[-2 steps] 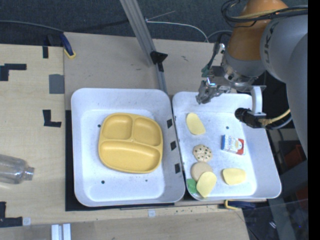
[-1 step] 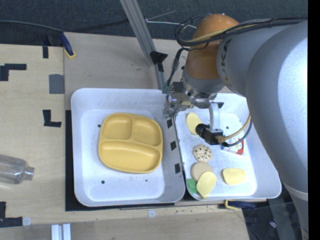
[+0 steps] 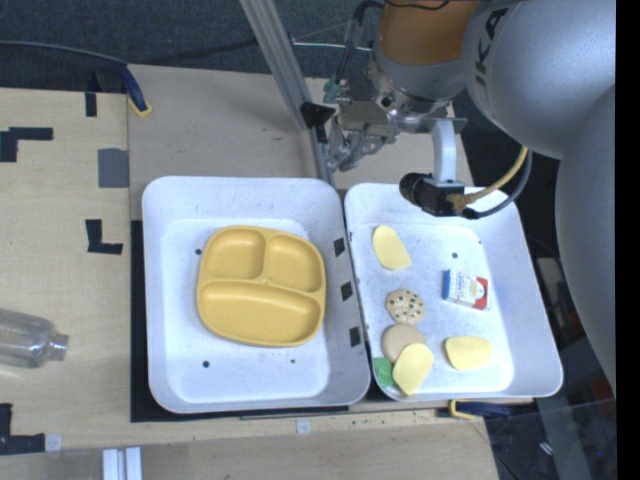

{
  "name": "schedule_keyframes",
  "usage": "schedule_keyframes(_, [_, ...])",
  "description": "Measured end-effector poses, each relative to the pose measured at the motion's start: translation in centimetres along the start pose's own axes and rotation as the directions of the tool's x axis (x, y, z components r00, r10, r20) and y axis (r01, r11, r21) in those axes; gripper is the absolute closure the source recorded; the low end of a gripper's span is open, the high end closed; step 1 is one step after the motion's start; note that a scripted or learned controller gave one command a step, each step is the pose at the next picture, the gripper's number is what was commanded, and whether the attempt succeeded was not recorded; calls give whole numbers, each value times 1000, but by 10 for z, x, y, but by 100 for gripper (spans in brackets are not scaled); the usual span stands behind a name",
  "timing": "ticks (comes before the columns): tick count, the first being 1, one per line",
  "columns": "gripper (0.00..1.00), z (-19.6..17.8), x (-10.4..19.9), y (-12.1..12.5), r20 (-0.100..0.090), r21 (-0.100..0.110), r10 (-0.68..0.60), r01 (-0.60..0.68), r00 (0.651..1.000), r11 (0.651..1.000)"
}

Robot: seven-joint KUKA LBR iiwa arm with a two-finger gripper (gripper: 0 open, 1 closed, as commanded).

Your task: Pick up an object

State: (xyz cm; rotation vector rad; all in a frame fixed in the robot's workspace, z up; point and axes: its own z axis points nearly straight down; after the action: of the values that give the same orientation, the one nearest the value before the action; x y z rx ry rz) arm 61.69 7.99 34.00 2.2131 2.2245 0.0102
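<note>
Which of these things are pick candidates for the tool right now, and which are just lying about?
Pick candidates, all in the right bin:
- yellow oval piece
- cookie
- small carton
- yellow piece
- tan round piece
- pale yellow piece

Lying about:
- yellow divided plate in the left bin
- clear bottle on the bench

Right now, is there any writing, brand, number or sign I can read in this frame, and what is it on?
Small carton in the right bin: red and blue print, too blurred to read.
Grey arm: dark letters near the orange band, cut off and unreadable.
Nothing else carries text.
</note>
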Motion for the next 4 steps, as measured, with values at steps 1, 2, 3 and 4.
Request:
schedule_keyframes(1, [100, 107, -21, -15, 5, 18, 6, -7, 1000, 1000])
schedule_keyframes(2, [100, 120, -8, -17, 4, 11, 3, -4, 1000, 1000])
schedule_keyframes(3, [0, 119, -8, -17, 3, 10, 4, -4, 1000, 1000])
schedule_keyframes(4, [100, 109, -7, -17, 2, 11, 2, -2, 1000, 1000])
